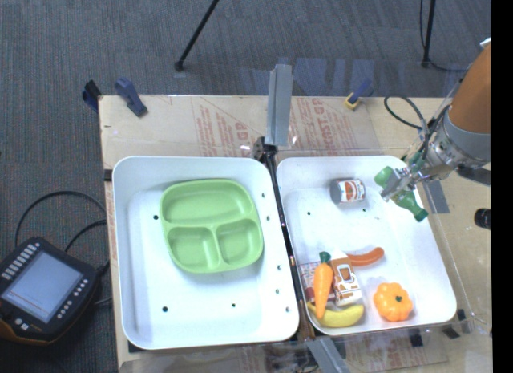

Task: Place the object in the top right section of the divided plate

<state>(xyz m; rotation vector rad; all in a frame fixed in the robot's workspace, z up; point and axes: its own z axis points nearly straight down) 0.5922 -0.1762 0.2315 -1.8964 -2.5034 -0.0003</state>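
Observation:
A green divided plate (171, 203) lies in the left bin (144, 299), with one long section at the far side and two smaller ones at the near side. My gripper (403, 185) hangs over the right side of the right bin (417, 259). It is shut on a green bottle-like object (385, 177), which sticks out on both sides of the fingers, tilted down to the right. The arm with its orange band (481, 91) comes in from the upper right.
In the right bin lie a small can (348, 191), a sausage (363, 257), a carrot (321, 283), a small carton (345, 280), a banana (341, 316) and an orange pumpkin-shaped toy (393, 301). A metal post (280, 107) stands behind the bins. A pendant (40, 287) lies at the left.

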